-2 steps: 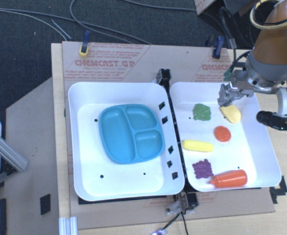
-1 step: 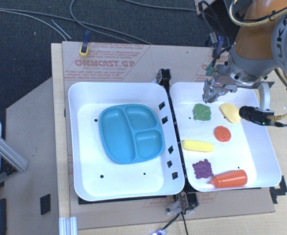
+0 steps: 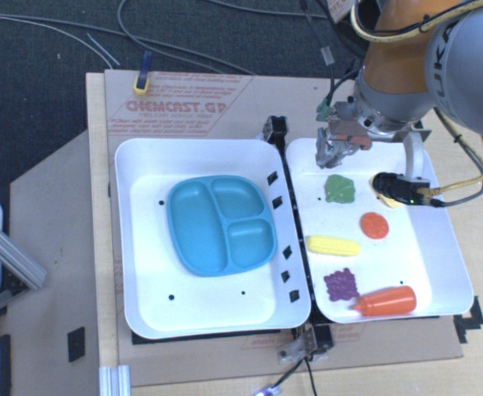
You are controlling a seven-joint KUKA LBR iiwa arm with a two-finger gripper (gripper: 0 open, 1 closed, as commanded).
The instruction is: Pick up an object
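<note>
My gripper point(image 3: 334, 156) hangs over the far part of the right bin point(image 3: 439, 254), just above a green leafy toy point(image 3: 339, 189). Nothing shows between its fingers. Further forward in the same bin lie a round orange-red piece point(image 3: 374, 225), a yellow corn cob point(image 3: 333, 245), a purple grape bunch point(image 3: 340, 285) and an orange carrot point(image 3: 386, 301). A little of a yellow thing point(image 3: 390, 200) shows right of the green toy, mostly hidden behind the robot's fittings.
The left bin point(image 3: 143, 295) holds a blue divided plate point(image 3: 221, 223). A black divider with clips point(image 3: 287, 221) runs between the two bins. Cardboard point(image 3: 184, 97) lies under the bins, and cables trail on the dark floor behind.
</note>
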